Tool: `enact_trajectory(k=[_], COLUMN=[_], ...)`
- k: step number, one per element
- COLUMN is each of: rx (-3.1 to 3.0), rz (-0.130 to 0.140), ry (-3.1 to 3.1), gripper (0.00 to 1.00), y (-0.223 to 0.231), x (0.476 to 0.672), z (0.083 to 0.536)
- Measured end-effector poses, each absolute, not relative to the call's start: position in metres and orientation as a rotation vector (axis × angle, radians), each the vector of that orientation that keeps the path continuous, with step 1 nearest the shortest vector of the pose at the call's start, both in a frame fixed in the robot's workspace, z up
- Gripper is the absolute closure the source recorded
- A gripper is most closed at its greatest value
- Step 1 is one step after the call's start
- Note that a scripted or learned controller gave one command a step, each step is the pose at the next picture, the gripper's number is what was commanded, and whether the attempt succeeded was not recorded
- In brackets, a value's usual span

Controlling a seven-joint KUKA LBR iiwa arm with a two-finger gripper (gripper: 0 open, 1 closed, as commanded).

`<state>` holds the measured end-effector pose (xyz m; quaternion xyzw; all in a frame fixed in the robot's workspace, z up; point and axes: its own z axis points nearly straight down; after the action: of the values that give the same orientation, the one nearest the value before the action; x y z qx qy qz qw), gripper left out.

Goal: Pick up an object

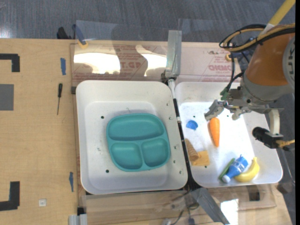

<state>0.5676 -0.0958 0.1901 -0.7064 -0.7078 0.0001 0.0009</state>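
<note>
The right bin [267, 146] holds an orange carrot [214, 132], a small blue piece [191, 124], a tan and orange wedge-shaped item [197, 154], a blue and green bottle [233, 168] and a yellow banana [249, 171]. My gripper [224, 112] hangs over the upper middle of this bin, just above the carrot's top end. Its two fingers are spread apart and open, with nothing between them. The carrot lies flat, pointing down the view, slightly left of the gripper's middle.
The left bin [89, 125] carries a teal divided plate [138, 140]. A metal post [173, 55] stands at the back between the bins. The orange-banded arm [269, 60] and its cables fill the upper right.
</note>
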Motion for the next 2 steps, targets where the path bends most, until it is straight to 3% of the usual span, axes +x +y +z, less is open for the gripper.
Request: enact_trajectory(k=[1, 2], rx=[-2.403, -2.408], rz=[-0.007, -0.012], ry=[-2.030, -2.030], gripper=[0.00, 1.00], y=[-0.120, -0.121], x=[0.577, 0.579], z=[0.088, 0.099])
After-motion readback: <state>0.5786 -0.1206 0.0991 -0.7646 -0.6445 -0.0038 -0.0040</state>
